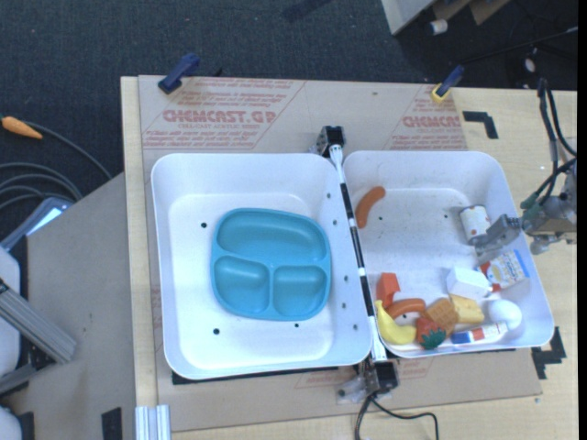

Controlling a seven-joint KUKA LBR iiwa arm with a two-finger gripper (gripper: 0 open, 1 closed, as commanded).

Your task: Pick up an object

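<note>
My gripper reaches in from the right over the right bin, low above its right side. It hangs beside a small white cylinder and just above a labelled packet. An orange sausage lies alone near the bin's upper left. Along the front edge lie a red pepper piece, a yellow banana, a waffle-like biscuit, a yellow cheese block, a white block, a white egg and a small tube.
The left bin holds a blue divided plate. A black-studded divider separates the two bins. Cables hang at the far right near the arm. Blue and yellow clamps hold the cardboard base.
</note>
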